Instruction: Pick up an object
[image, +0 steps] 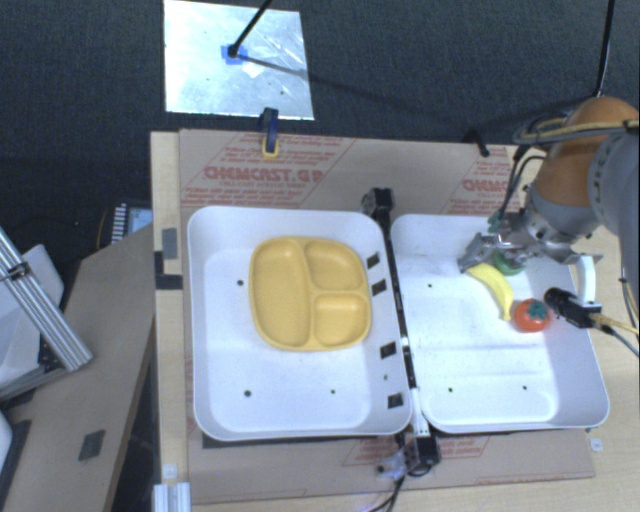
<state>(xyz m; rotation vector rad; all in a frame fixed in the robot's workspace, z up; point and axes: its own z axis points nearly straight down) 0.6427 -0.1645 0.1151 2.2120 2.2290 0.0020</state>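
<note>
- The left bin (210, 400) sits well to the left of the end effector and carries a yellow plate (307, 293) with three compartments; nothing in that bin looks like the present target.
- The right bin (480, 390) lies under and in front of the end effector, and its near half has no objects on it.
- The end effector (492, 247) is low over the far part of the right bin, at the upper end of the banana (495, 287). Whether it is spread or pressed together cannot be told from this angle, and nothing can be seen pinched in it.
- The banana lies on the bin floor, running from right beside the end effector down towards the tomato (531, 314), which sits just beyond its lower end.
- A small green item (510, 266) peeks out just beside the end effector, too hidden to identify.
- Judged from this, the step in hand is the reach or grasp attempt at the banana; no lift is evident.
- The next move calls for a firm closure across the banana's narrow width, then a straight rise, without nudging the tomato or the dark wrist attachment (565, 304) close to it.
</note>
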